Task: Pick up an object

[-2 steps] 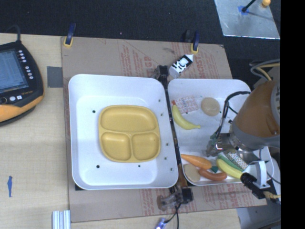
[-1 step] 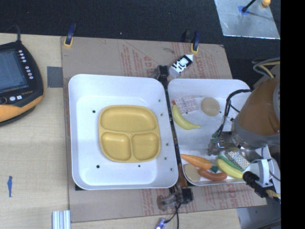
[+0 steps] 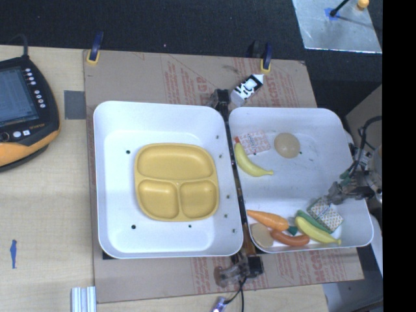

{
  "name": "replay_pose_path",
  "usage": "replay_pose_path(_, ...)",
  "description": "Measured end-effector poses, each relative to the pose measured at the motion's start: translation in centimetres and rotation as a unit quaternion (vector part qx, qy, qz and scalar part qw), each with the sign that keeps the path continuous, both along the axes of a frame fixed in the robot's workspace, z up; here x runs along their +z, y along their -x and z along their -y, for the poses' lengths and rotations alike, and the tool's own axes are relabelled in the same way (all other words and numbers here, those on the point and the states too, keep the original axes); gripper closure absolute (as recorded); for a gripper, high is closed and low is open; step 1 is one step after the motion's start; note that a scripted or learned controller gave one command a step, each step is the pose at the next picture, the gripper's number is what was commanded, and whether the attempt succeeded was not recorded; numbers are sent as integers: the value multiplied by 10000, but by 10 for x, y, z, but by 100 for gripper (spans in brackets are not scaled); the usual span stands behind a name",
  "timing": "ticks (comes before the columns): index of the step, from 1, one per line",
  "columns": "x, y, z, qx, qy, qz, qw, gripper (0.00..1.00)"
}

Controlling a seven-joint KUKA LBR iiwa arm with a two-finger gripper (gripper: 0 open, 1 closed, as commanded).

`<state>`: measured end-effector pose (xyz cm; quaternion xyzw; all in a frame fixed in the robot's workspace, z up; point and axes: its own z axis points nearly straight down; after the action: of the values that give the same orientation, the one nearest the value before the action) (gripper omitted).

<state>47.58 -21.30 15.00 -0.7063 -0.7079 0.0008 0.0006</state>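
Observation:
The right bin (image 3: 325, 119) holds several objects. A small yellow banana (image 3: 250, 163) lies near its left wall, beside a red-printed sachet (image 3: 255, 142) and a beige ball (image 3: 286, 145). Along the front lie an orange carrot (image 3: 266, 218), a red-orange piece (image 3: 289, 239), a yellow-and-green banana-like toy (image 3: 316, 228) and a checkered packet (image 3: 327, 214). My gripper (image 3: 348, 186) shows partly at the bin's right rim, just above and right of the checkered packet, with dark cables behind it. Nothing is visibly held.
The left bin (image 3: 110, 174) carries a yellow divided plate (image 3: 176, 180). A teach pendant (image 3: 23, 109) lies on the bench at far left. A black-and-white tag (image 3: 247, 87) sits behind the bins, and clamps (image 3: 95, 47) hold the cardboard base.

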Motion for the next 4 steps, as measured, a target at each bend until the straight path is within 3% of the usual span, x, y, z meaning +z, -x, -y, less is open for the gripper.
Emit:
replay_pose_path(1,-59,-5,-94,27,-12,-10,10000,100)
replay_pose_path(3,-38,-7,-91,41,-9,-12,10000,100)
replay_pose_path(4,42,-1,-213,23,-14,1,10000,100)
